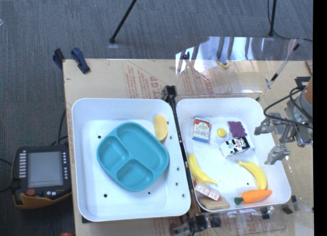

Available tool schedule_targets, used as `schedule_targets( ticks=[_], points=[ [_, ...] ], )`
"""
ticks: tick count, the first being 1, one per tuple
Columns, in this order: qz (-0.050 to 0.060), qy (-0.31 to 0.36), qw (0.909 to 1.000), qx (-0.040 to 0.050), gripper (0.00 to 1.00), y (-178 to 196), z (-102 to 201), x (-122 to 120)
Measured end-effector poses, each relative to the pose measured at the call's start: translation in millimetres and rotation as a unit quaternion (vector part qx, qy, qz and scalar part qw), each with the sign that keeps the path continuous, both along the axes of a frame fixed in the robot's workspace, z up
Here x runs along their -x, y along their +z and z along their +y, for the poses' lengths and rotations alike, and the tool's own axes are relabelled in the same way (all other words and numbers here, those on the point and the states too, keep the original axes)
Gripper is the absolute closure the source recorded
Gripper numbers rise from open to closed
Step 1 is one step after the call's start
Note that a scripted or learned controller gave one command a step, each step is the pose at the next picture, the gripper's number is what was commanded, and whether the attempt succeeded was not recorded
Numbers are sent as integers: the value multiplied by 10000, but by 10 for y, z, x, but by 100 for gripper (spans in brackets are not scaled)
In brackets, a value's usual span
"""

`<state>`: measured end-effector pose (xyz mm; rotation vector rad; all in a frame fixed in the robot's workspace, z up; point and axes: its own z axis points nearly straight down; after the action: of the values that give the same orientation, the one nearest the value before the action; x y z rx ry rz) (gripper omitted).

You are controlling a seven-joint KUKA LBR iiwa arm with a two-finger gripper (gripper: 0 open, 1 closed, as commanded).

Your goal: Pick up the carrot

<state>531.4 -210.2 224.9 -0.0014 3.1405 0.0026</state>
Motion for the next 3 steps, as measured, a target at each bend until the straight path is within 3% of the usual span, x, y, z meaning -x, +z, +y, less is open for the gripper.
schedule_targets(
  ticks=[1, 2, 3],
  points=[
    [-105, -1347, 9908, -5, 0, -1278, 64, 444],
    [-135, -1421, 9898, 15, 0, -1316, 424, 455],
    [-8, -909, 9959, 2, 0, -1369, 356, -87]
  ],
)
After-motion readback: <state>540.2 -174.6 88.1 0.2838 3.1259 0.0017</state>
